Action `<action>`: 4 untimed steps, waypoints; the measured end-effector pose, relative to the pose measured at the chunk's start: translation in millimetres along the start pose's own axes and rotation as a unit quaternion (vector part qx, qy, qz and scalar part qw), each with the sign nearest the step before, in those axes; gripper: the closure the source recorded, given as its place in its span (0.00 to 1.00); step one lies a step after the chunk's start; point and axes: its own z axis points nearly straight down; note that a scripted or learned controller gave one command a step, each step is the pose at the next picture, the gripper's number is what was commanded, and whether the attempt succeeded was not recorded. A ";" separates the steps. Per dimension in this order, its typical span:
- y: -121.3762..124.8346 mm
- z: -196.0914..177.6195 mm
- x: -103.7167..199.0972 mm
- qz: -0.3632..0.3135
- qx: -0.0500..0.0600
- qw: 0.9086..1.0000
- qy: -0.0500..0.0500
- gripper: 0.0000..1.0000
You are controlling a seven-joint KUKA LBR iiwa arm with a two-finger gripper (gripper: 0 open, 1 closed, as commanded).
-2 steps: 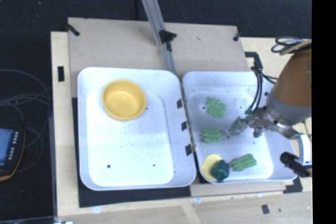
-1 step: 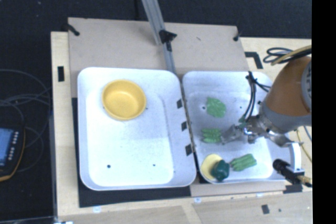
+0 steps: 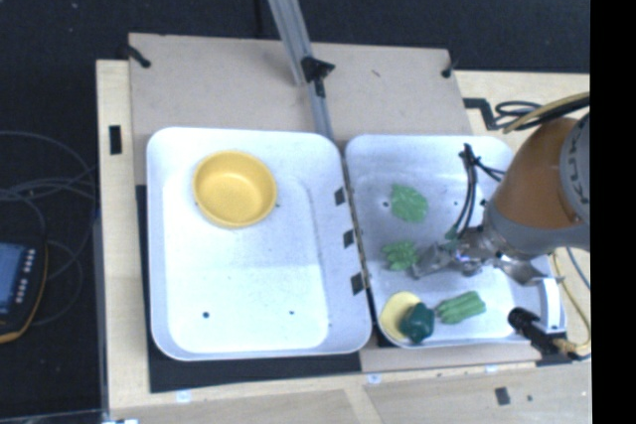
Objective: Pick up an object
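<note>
Broadly, two white bins sit side by side on the bench: the left bin [image 3: 238, 313] and the right bin [image 3: 437, 164]. From three o'clock the grey arm [image 3: 542, 189], with its orange band, reaches over the right bin, and its gripper [image 3: 437, 260] hangs low near that bin's middle; the fingers are too blurred against the wrist hardware to tell whether they stand apart or together, and nothing can be seen between them. Inside the left bin, toward ten o'clock, lies a yellow bowl [image 3: 235, 188]. Within the right bin, a green leaf-shaped toy [image 3: 408, 203] lies at eleven o'clock of the gripper, a smaller green toy [image 3: 400, 255] just beside it at nine o'clock, a green pickle-like piece [image 3: 460, 307] at five o'clock, and a small yellow cup [image 3: 398, 312] touching a dark teal lump [image 3: 418, 322] at seven o'clock.
</note>
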 end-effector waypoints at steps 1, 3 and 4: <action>1.4 -12.3 -0.1 0.000 -0.003 1.000 0.000 1.00; -2.7 -120.0 -4.6 -0.001 -0.003 1.000 0.000 1.00; -1.8 -162.6 -5.0 -0.001 -0.003 1.000 0.000 1.00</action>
